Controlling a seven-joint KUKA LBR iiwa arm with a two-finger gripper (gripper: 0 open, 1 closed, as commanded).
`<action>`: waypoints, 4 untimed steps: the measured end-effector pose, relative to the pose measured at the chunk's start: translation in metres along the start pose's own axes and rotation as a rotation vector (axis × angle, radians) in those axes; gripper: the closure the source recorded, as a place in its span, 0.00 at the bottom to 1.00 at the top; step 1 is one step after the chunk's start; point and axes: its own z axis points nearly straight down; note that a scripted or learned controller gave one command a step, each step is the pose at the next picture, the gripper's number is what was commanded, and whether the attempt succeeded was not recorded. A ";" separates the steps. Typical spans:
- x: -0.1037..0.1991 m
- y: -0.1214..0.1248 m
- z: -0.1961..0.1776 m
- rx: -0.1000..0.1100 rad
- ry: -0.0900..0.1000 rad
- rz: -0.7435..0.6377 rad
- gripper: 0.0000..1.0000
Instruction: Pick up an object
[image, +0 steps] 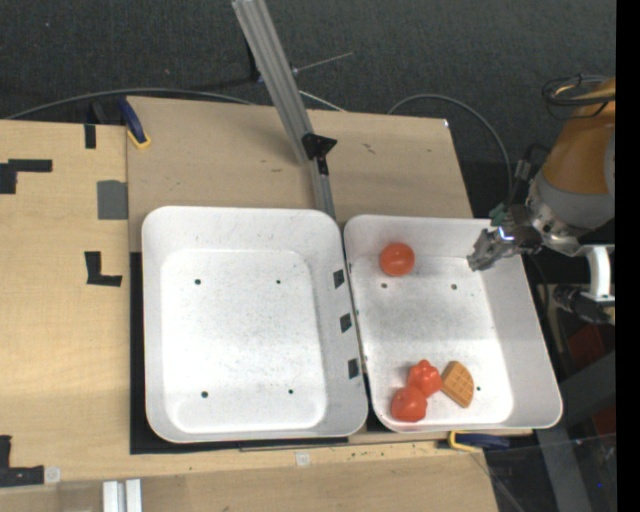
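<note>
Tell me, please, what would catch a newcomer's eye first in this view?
Probably the red and orange items in the right bin: a red tomato-like ball near its far edge, and a red pepper-like piece beside a waffle-like biscuit near the front. The gripper hovers over that bin's far right rim.

The arm (578, 170) is rounded and grey with a broad orange band above the wrist (a dark cable loops near its top), ending in a small metallic gripper (484, 250).
</note>
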 end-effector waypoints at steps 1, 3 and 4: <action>0.000 0.001 -0.036 0.001 0.000 0.000 1.00; 0.116 -0.006 -0.030 0.007 0.003 -0.004 1.00; 0.170 -0.005 -0.020 0.007 0.003 -0.004 1.00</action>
